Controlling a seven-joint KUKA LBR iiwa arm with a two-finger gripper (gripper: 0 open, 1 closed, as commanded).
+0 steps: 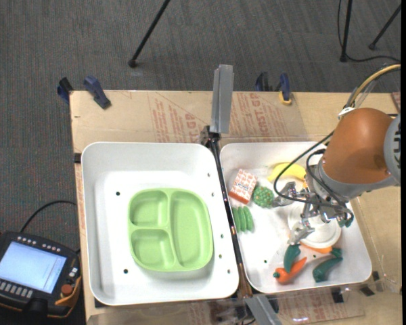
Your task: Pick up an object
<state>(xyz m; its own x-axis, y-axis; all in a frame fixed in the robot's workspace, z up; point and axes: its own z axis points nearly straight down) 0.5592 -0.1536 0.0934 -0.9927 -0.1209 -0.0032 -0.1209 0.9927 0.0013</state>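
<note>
Pincer (310,223) hangs low in the right bin (257,276) over a white round object (323,234); whether its fingers are apart or together I cannot tell. Just below it lie an orange carrot toy (289,269) and a dark green piece (326,267). To its left sit green pea pods (243,218), then a red-and-white box (243,185). Far left, in the other bin (98,181), rests a green divided plate (170,230)

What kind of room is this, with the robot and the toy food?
Probably a robot lab, not a kitchen. The arm works over two white bins clamped to a cardboard-topped bench, a control pendant lies on the carpet, and tripod legs stand behind.
</note>
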